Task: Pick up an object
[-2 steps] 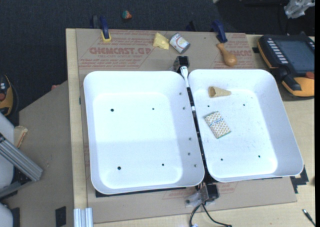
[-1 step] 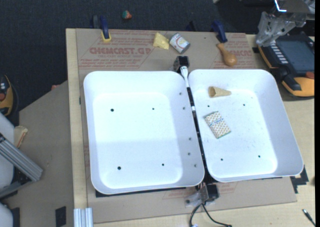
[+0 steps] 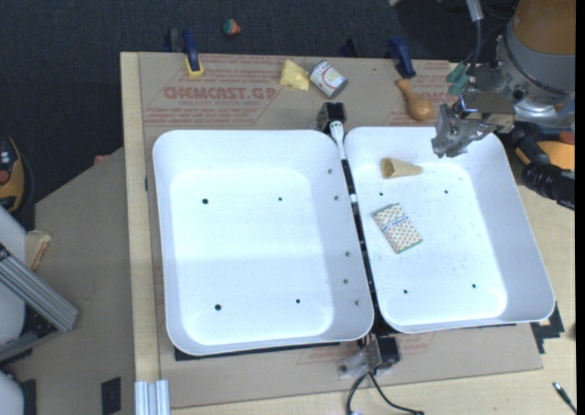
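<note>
A grey arm with an orange band reaches in from the right, its gripper point(image 3: 454, 137) poised over the far edge of the right bin point(image 3: 512, 249); whether anything sits between the fingers, or how wide they stand, cannot be told from this angle.

Two candidates lie in that bin. A small tan cone point(image 3: 399, 167) rests on its side near the far wall, to the left of the gripper and a little nearer the camera, apart from it. A patterned packet point(image 3: 398, 227) lies flat closer to the bin's middle, further from the gripper and nearer the left wall. The left bin point(image 3: 183, 166) sits alongside, and a yellow piece point(image 3: 293, 76), a small box point(image 3: 328, 79) and a brown wooden piece point(image 3: 417, 101) lie on the desk point(image 3: 137, 313) beyond both bins.

The cone looks the likelier target, being nearer. A good pick would centre the gripper over its thicker end, close across the narrow width rather than along its length, and descend fully to the bin floor, since a rounded shape may roll away from a glancing touch. The packet, lying flat, offers little edge to pinch.
</note>
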{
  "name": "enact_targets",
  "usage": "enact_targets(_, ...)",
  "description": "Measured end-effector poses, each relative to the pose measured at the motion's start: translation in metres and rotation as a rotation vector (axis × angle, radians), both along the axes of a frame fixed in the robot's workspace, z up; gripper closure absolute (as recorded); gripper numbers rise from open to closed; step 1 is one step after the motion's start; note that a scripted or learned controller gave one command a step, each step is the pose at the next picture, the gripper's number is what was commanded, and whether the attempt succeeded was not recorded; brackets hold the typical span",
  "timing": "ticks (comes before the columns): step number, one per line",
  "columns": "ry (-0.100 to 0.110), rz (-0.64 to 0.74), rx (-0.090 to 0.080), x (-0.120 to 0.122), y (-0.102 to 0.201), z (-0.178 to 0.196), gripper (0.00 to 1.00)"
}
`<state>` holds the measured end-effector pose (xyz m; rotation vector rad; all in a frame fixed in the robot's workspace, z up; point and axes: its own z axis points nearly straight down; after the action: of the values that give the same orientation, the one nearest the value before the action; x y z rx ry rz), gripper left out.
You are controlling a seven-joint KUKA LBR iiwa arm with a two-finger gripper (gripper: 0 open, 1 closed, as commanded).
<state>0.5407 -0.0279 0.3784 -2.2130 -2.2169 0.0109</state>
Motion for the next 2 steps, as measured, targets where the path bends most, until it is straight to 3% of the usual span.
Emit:
enact_targets(1,-0.034,0.003,0.0,-0.027,0.023,0.168,1.0)
enact_targets(2,-0.003,0.005,-0.001,-0.064,0.088,0.096,1.0)
